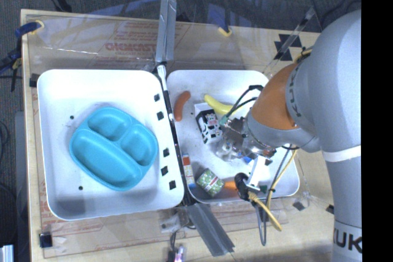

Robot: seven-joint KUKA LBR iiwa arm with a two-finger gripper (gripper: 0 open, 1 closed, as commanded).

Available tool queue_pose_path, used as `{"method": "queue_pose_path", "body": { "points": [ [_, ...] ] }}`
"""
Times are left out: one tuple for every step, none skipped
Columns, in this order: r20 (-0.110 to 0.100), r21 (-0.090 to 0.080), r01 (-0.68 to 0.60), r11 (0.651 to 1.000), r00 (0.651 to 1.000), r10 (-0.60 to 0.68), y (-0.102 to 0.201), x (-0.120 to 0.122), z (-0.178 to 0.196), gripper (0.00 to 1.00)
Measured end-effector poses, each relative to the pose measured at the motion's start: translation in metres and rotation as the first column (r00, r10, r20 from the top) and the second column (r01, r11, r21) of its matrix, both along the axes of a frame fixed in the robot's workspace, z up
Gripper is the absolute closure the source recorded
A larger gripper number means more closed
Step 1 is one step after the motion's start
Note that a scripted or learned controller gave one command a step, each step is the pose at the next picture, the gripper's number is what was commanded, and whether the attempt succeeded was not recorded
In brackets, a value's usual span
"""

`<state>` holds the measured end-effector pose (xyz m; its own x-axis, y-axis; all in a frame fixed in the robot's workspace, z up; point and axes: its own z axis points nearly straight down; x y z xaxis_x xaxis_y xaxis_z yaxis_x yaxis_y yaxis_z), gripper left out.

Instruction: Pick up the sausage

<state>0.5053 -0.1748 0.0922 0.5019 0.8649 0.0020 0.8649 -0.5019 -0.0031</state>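
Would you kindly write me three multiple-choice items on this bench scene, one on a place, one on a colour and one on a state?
1. Where does the sausage lie?
A. In the right bin, near its left wall
B. On the blue plate
C. On the bench outside both bins

2. What colour is the divided plate in the left bin?
A. Red
B. Light blue
C. Yellow

3. How does the sausage stand with respect to the gripper?
A. Lifted above the bin
B. Dropped into the left bin
C. Lying free in the bin, apart from the gripper

Answers: 1 A, it lies against the left side of the right bin. 2 B, the plate is plainly light blue. 3 C, white bin floor separates the sausage from the gripper.
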Motion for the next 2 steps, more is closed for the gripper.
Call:
{"method": "queue_pose_path", "body": {
  "points": [
    [0.0,-0.002,-0.269,0.963,0.963,0.269,0.064,0.045,-0.001,1.0],
    [0.0,-0.002,-0.339,0.941,0.941,0.339,0.057,0.091,0.082,1.0]
  ]
}}
